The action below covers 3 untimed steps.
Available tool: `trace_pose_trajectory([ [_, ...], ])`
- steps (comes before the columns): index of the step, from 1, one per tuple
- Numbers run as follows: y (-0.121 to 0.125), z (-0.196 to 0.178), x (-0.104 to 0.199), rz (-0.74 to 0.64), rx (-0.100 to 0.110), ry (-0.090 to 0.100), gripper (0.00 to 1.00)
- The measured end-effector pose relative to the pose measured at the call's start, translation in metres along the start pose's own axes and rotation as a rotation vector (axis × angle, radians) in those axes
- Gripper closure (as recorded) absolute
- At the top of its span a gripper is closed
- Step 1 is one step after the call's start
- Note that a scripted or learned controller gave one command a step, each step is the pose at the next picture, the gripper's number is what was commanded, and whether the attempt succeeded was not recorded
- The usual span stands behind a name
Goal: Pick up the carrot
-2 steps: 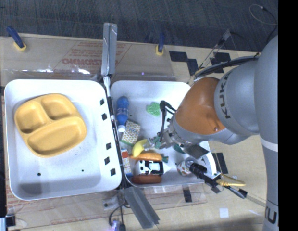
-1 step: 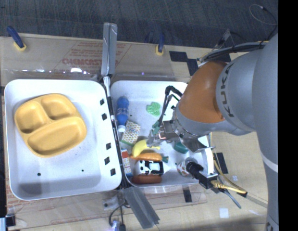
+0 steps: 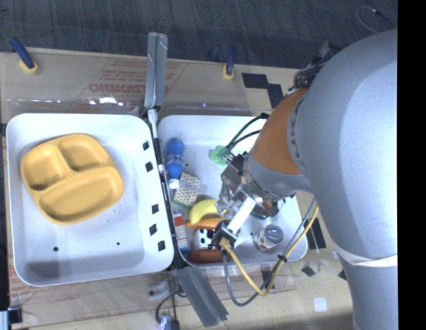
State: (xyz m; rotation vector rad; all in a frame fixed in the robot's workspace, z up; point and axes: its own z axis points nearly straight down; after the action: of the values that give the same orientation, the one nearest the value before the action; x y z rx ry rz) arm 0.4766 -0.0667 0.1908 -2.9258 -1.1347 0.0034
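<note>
Clutter is the main risk: gripper (image 3: 223,234) sits low over the front corner of the right bin (image 3: 199,126), right on top of a tight pile. Can't tell how far apart its tips are, or whether anything is between them; the arm body and cabling hide that. Carrot (image 3: 207,222) reads as the orange piece just under the yellow banana-like item (image 3: 203,210), touching it, with a dark red-brown item (image 3: 205,255) at the front wall and a black-and-white spotted piece (image 3: 203,238) between. My guess: closing here could grab the banana or the spotted piece instead, or pinch two things at once and drop both on lift. Carrot is partly covered, so a clean grip looks hard; it may just roll or get shoved against the divider. Silver can (image 3: 271,237) is just beside the wrist on the right, so a sideways correction could knock it. Yellow cable (image 3: 249,280) loops over the bin's front rim and could snag on retract. Further back, checkered packet (image 3: 187,188) and blue bottle (image 3: 174,155) lie along the divider, green item (image 3: 218,155) toward the middle; all apart from the pile, low risk. Left bin (image 3: 82,246) holds the yellow sectioned tray (image 3: 71,177), well apart. Bench (image 3: 75,74) beyond.
</note>
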Motion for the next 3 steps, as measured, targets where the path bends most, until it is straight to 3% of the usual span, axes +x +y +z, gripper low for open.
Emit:
trace_pose_trajectory([
  [1, 0.013, -0.013, 0.073, 0.123, 0.002, -0.002, 1.00],
  [2, 0.000, -0.139, 0.105, 0.531, -0.003, 0.001, 1.00],
  [3, -0.037, -0.038, 0.072, 0.531, 0.003, -0.004, 1.00],
])
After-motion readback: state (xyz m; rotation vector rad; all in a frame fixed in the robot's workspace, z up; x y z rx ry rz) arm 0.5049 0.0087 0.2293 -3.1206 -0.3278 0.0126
